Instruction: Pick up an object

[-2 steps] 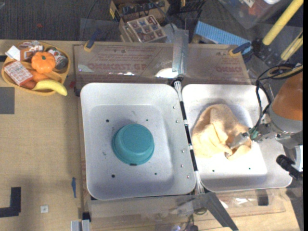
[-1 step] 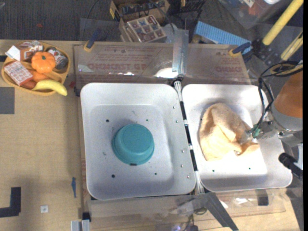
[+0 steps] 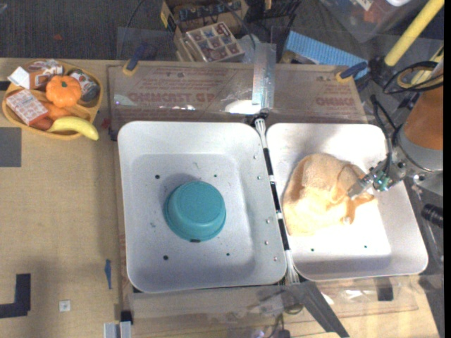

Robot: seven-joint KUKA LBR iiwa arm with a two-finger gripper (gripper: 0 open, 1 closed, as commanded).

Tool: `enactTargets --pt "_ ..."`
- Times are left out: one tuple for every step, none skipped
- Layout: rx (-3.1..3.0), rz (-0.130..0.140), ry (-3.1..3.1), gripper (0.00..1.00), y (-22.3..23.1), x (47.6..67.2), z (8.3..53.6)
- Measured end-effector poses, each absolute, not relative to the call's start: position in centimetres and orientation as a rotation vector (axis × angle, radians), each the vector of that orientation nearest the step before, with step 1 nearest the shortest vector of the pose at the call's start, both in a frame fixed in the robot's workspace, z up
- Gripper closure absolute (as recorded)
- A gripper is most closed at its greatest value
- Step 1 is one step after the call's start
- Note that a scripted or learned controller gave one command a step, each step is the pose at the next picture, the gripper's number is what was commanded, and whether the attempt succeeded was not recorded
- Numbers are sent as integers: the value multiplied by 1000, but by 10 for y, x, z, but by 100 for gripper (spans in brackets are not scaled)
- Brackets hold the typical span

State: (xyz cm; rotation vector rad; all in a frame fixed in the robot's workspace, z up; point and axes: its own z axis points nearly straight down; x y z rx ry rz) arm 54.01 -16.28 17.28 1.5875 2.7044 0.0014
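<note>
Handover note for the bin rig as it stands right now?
Gripper: down in the right bin, at the right edge of the tan cloth; too small and blurred to tell whether it has a grip.
Tan cloth: crumpled in the left half of the right bin, resting on the floor.
Teal bowl: upside down, centre of the left bin, untouched.
Done: arm is at the cloth.
Left: confirm a grasp, lift an object.

Fixed overhead cam, slanted, both bins (image 3: 134,160)
</note>
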Motion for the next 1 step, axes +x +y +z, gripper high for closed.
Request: enactTargets --pt "1696 1 2640 100 -119 587 206"
